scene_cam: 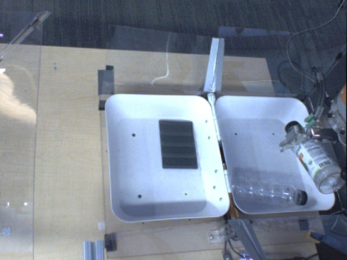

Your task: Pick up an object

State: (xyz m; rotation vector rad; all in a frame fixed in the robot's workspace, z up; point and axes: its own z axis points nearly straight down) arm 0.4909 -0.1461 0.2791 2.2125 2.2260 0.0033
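Bottle [319, 164] first — a clear one with a white label, lying tilted at the right bin's [255, 112] right rim, its cap end beside the gripper [295, 137]. Contact looks likely there, yet whether the gripper clasps it I cannot tell. A second clear bottle [265, 193] lies flat along that bin's near wall. The left bin [124, 145] bears a dark ribbed block [178, 144]. A lift looks under way — unconfirmed.

One fixed camera is looking down at a slant from above the wooden surface [59, 161], far enough back to be taking in both white bins, left [116, 156] and right [260, 110], with dark floor [135, 4] showing beyond.
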